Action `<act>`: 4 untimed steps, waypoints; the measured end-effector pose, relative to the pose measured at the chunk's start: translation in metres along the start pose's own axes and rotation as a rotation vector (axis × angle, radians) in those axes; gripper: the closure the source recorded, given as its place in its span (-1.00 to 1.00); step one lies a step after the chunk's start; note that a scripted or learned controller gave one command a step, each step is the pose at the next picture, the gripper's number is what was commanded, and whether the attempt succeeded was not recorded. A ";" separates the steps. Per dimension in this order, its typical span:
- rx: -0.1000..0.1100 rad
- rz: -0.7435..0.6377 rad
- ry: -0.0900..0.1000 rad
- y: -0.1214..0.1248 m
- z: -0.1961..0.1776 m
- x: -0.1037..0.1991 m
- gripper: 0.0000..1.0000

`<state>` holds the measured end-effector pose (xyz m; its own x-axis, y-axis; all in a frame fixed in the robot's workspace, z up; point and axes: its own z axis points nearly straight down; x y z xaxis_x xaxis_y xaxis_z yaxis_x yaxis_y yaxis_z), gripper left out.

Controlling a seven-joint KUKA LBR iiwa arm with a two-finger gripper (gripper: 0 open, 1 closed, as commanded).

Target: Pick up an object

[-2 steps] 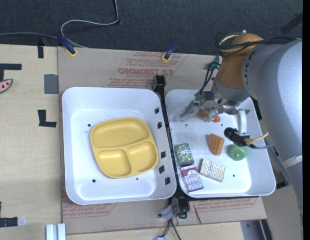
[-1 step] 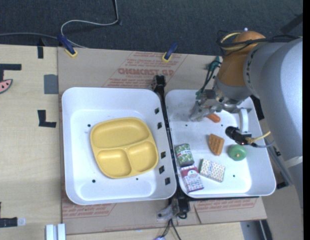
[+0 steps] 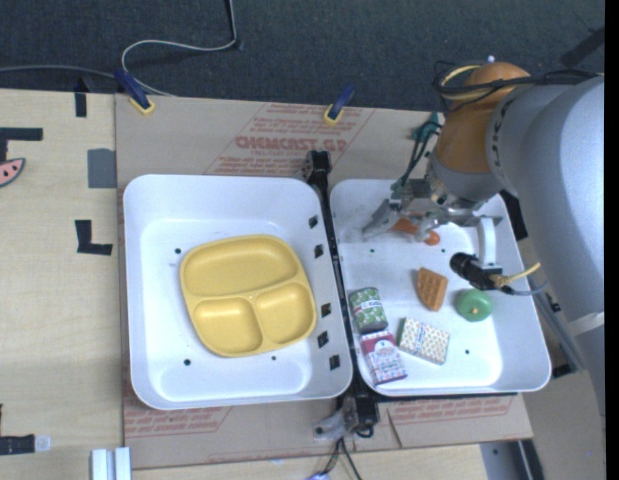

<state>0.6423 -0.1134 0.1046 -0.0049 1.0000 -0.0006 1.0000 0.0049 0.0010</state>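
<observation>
Currently gripper (image 3: pixel 404 216) low over far end of right bin (image 3: pixel 509 368), beside small orange piece (image 3: pixel 430 236); finger state cannot tell. Risk: closing on nothing, or nudging piece against wall.

Bright even light, soft shadows, slight blur

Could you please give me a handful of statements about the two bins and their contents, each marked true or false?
1. The yellow divided plate lies in the left bin. True.
2. The green round object sits on the yellow plate. False: it lies in the right bin.
3. The gripper is over the right bin's far end. True.
4. The checkered packet lies outside both bins. False: it is inside the right bin.
5. The green can lies near the right bin's left wall. True.
</observation>
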 end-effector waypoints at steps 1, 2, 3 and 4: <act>0.001 -0.001 0.001 0.000 -0.009 0.000 1.00; 0.001 -0.001 0.000 0.000 -0.009 0.000 -1.00; 0.002 -0.001 0.001 0.000 -0.018 0.001 1.00; 0.002 -0.001 0.001 0.000 -0.018 0.001 -1.00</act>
<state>0.6418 -0.1125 0.1229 -0.0062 1.0000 0.0005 1.0000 0.0062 -0.0014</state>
